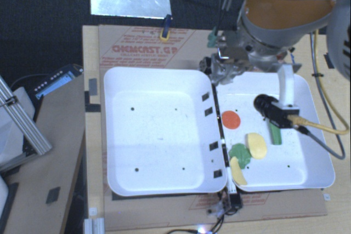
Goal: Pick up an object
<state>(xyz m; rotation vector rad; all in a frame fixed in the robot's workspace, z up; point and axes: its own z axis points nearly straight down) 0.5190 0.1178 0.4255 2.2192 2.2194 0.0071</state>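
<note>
Below the claw (pixel 224 75), well apart, an orange disc (pixel 231 119) in the right bin (pixel 318 172).

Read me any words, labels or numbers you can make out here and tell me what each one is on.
"CHEMCAST G P": large red print on the brown board behind the bins; the last letters are uncertain.
Smaller red lines above and below it: too blurred to read.
Red print on the board's front edge: too blurred to read.

Two bins side by side — the right bin (pixel 307 172) holds a disc (pixel 231 119), a lump (pixel 256 146), and a leafy piece (pixel 239 154) near its left wall.
</note>
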